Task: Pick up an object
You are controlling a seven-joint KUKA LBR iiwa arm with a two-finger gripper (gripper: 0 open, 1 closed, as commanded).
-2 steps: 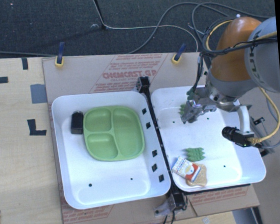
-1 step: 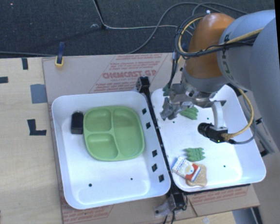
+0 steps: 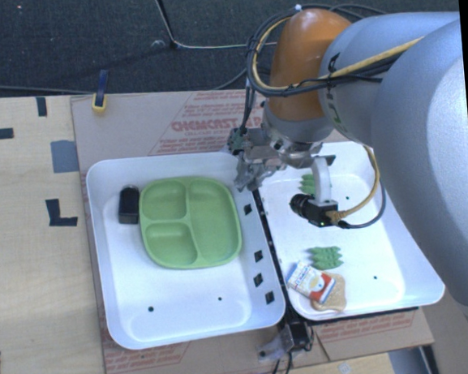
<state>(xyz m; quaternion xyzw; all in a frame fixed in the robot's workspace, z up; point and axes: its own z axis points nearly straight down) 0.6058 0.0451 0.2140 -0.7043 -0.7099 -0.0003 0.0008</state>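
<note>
The arm is hanging over the far end of the divider between the two shallow white bins, so I judge the pick is not yet made: this is the approach. The end effector (image 3: 253,168) is sitting low by the far rim; whether it is wide or narrow I cannot tell from here.

Candidates are lying in both bins. In the left white bin (image 3: 127,314) a green sectioned plastic plate (image 3: 190,222) is resting beside a small black block (image 3: 129,205). In the right white bin (image 3: 405,277) a small green leafy toy (image 3: 325,256) is lying near a red-and-white packet (image 3: 305,278) touching a tan biscuit-like piece (image 3: 329,292).

Next it needs to settle over one item and descend.
</note>
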